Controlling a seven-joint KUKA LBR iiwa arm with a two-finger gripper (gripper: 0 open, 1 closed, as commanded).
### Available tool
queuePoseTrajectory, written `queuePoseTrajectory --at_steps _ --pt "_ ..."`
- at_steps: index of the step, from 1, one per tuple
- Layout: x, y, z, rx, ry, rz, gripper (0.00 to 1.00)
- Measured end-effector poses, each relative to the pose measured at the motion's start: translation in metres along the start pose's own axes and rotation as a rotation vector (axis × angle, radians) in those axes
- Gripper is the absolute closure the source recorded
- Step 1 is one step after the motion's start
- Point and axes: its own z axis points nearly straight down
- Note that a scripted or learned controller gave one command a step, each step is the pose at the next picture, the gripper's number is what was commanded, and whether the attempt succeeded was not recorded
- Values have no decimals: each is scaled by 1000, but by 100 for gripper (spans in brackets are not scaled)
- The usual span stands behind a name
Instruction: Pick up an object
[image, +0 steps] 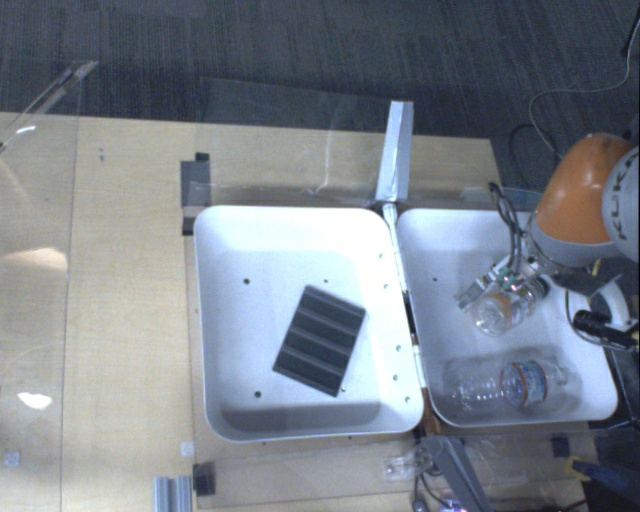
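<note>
The arm (590, 195), grey with an orange band, comes in from the right over the right-hand bin (440, 250), 1 of 2 shallow white bins sitting side by side on the wooden counter (120, 300). Its gripper (503, 287) hangs low inside that bin, toward the bin's middle. Just at the gripper's tip lies a small clear object (495, 312), glassy and rounded, touching or nearly touching the metal; whether the jaws are spread, pressed together or pinching it cannot be told from this slanted look down.

Nearer the front wall of the same bin lies a clear plastic bottle (505, 385) on its side, with a blue-and-white label around its middle, apart from the gripper.

The left-hand bin (230, 250), touching the right-hand bin along their shared wall, holds a dark ribbed rectangular block (320, 341), lying flat and turned at an angle near that bin's centre.

A grey upright bar (396, 150) stands behind the seam between the 2 bins.
</note>
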Motion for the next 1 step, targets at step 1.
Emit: queuePoseTrajectory --at_steps 1 --pt "17 -8 -71 2 1 64 0"
